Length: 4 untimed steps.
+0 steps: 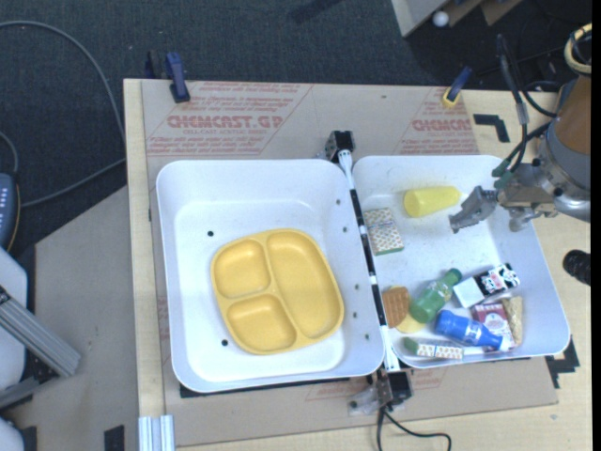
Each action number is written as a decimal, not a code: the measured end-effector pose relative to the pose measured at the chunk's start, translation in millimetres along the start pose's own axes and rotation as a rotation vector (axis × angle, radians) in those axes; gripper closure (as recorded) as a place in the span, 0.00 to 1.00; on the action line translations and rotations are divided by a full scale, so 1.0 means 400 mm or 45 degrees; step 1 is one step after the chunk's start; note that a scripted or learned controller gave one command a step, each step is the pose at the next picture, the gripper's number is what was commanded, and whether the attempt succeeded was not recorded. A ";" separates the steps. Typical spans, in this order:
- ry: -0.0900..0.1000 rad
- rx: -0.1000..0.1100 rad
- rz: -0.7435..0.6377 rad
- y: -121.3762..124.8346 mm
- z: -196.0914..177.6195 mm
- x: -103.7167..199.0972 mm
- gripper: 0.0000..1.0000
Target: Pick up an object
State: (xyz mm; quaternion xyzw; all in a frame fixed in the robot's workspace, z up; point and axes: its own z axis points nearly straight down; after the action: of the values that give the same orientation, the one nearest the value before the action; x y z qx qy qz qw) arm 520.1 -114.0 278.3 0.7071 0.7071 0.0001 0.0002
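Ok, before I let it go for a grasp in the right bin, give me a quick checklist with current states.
1. Gripper over the right bin: ok, it sits above the bin's upper part.
2. Fingers free of any object: ok, nothing shows between them.
3. Nearest target: ok, the yellow object lies just left of the gripper, apart from other items.
4. Finger opening wide enough: cannot tell.
5. Clutter risk: not ok lower down; the green bottle, blue bottle and cracker crowd together.
6. Left bin: ok, the yellow divided tray lies flat, away from the arm.

Grey arm reaching in from the right, end effector (490, 210) low, fingers seemingly parted, nothing between them
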 end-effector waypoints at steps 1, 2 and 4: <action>0.001 0.003 0.001 0.162 0.281 -0.036 0.00; 0.004 0.023 0.009 0.331 0.483 0.020 0.00; -0.005 0.038 0.010 0.322 0.467 0.010 0.00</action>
State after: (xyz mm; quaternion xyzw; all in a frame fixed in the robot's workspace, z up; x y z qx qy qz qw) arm 649.0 -109.9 91.7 0.7097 0.7044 -0.0120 -0.0090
